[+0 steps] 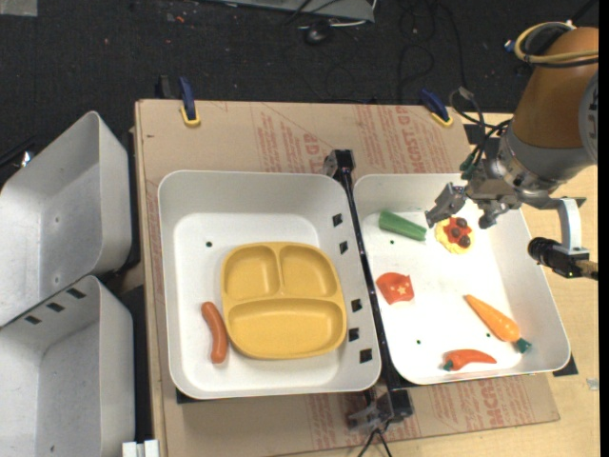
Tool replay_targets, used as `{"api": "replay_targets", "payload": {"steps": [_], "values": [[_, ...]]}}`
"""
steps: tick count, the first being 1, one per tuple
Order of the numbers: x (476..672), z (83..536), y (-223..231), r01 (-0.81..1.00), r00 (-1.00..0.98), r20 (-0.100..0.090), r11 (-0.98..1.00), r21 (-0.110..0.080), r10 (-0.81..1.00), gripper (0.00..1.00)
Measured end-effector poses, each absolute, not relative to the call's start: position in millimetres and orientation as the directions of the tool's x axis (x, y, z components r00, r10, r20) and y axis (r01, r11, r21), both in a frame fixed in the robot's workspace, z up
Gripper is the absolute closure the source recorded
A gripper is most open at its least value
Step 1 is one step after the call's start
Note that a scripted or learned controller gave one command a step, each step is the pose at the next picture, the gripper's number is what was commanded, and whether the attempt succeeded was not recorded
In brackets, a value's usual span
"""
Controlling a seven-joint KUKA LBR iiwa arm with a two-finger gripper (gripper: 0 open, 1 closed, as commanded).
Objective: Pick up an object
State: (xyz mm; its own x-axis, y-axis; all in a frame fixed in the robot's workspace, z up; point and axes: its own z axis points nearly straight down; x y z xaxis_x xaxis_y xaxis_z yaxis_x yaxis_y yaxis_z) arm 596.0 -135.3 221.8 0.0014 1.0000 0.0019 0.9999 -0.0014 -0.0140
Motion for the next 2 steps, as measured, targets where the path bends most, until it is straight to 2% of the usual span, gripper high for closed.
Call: {"api": "replay_targets", "payload": {"steps": [1,2], "values": [[598.8,229,-135,1.000,-0.001,0.000,0.001,0.000,1.000,0.00],[595.6,167,-139,1.000,0.001,0.001,-0.001,-0.005,1.000,0.00]]}}
